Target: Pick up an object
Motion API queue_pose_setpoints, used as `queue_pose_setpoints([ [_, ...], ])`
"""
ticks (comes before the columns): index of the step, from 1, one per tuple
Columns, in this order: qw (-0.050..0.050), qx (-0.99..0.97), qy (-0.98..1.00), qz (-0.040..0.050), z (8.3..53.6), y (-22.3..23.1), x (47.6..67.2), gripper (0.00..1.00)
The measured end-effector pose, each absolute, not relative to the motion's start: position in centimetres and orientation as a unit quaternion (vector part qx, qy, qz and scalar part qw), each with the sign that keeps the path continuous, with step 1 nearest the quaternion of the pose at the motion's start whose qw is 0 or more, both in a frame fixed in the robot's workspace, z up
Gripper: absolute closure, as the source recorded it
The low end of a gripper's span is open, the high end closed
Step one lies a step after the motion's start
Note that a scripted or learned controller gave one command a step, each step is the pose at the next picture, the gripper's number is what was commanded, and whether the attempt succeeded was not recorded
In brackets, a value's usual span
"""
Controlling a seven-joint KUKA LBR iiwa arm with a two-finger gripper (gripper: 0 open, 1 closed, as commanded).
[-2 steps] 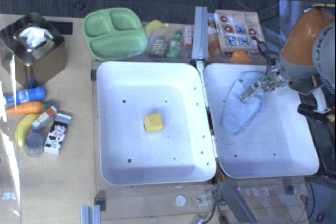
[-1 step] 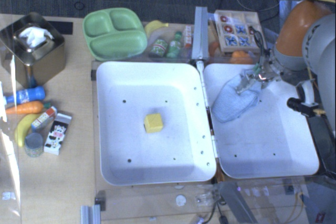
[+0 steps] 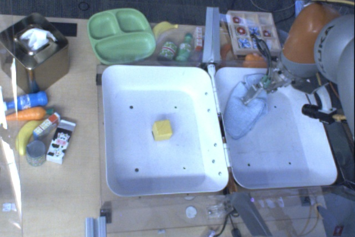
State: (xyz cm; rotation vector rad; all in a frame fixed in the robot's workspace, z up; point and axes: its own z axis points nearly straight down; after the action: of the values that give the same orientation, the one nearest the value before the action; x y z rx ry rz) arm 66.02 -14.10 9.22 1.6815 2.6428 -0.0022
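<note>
The gripper [image 3: 256, 91] sits low in the right bin [image 3: 288, 169], at the upper edge of a pale blue cloth [image 3: 244, 114] lying by the bin's left wall. The cloth's top corner seems bunched at the fingertips, but whether the jaws are spread or pinching it I cannot tell (too small and blurred). To do this well, I judge: bite a thick fold, then lift straight and slowly. A yellow block [image 3: 162, 130] lies in the left bin [image 3: 133, 175].
</note>
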Motion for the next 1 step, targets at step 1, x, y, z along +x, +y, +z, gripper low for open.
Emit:
queue_pose_setpoints([
  [1,0.005,0.659,0.752,0.0028,16.33,-14.51,67.11,0.0],
])
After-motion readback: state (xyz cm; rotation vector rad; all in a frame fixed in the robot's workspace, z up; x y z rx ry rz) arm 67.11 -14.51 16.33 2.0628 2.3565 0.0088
